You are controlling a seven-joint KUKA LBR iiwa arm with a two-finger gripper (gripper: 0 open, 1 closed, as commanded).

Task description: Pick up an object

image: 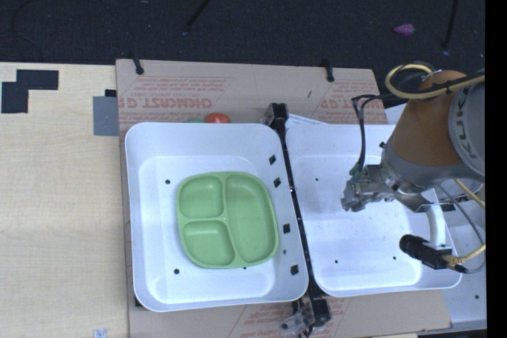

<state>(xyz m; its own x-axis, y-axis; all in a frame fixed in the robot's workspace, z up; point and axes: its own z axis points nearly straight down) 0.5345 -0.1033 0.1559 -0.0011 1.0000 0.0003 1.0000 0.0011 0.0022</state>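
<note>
Overhead, two shallow white bins sat side by side on the bench, the left bin [146, 170] and the right bin [333, 249], their inner rims meeting along a dark divider [291, 210]. One object lay in them: a single green divided plate [227, 219] with three compartments, flat in the middle of the left bin's floor, clear of every wall. A small red-orange item [217, 119] peeked from behind the left bin's far rim; what it was could not be told. The one grey arm, orange band [428, 123] above its wrist, reached in from the right, its gripper [358, 195] poised over the right bin's floor, near that bin's middle and well apart from the plate. Whether its fingers were spread or pressed together could not be told, and nothing was seen between them. White floor lay bare around the gripper on the near and left sides.
</note>
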